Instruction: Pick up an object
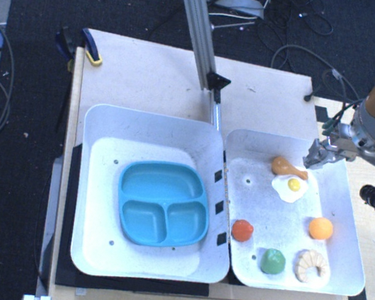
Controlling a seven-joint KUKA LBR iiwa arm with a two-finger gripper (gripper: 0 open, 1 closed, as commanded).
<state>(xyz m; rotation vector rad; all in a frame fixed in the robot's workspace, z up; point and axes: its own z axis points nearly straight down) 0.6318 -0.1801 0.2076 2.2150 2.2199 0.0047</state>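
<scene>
Jaws on the gripper (pixel 313 159) hang above the right bin (pixel 344 241), their spread impossible to judge. Nearest lies the chicken drumstick (pixel 289 169), touching the fried egg (pixel 290 188). Best to centre over the drumstick's thick end, descending straight so the egg stays undisturbed.

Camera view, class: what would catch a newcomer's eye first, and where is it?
The bright blue divided tray in the left bin stands out most. The right bin holds small toy foods: a fried egg, an orange ball and a green piece. The gripper hovers at that bin's far edge.
</scene>
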